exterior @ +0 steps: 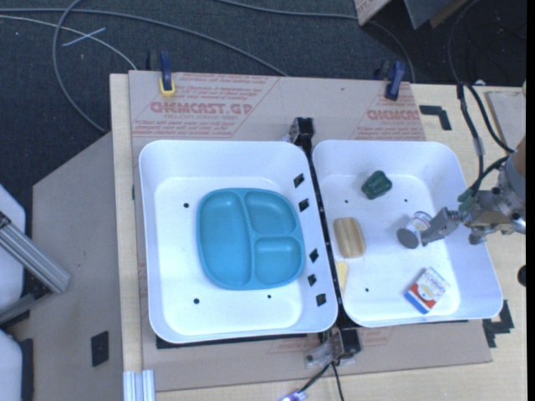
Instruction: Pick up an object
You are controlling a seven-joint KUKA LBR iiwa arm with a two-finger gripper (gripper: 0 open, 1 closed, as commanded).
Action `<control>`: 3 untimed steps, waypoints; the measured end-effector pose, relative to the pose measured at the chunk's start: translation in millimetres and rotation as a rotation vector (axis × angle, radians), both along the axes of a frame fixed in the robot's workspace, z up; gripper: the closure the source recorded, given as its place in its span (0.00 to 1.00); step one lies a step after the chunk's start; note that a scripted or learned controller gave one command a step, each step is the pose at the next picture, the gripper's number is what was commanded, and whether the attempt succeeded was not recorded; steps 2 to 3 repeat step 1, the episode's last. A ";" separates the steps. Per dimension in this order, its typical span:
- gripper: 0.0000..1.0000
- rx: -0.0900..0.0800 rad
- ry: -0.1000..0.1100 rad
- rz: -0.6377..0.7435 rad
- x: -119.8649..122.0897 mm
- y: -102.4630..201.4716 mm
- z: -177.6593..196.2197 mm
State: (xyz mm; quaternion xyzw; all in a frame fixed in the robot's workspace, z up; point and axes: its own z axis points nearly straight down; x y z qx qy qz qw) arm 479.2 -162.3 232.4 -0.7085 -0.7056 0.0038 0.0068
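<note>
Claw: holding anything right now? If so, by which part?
Cannot be told. The claw is low in the right bin, and a small grey and shiny shape sits at its tip, but the view is too small to show a grip or what the shape is.

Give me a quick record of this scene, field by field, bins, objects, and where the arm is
left bin: holds a blue divided plate
right bin: holds four loose items
green object: upper middle of right bin
tan block: left side of right bin, near the divider
small box: lower right of right bin, red, white and blue
grey object: beside the end effector tip
end effector: low over the right bin, reaching in from the right
grasp: cannot tell
</note>
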 end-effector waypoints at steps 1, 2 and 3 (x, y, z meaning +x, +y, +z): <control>0.00 -0.003 -0.014 0.004 2.8 0.6 6.6; 0.00 -0.003 -0.014 0.004 2.8 0.6 6.6; 0.00 -0.003 -0.014 0.004 2.8 0.6 6.6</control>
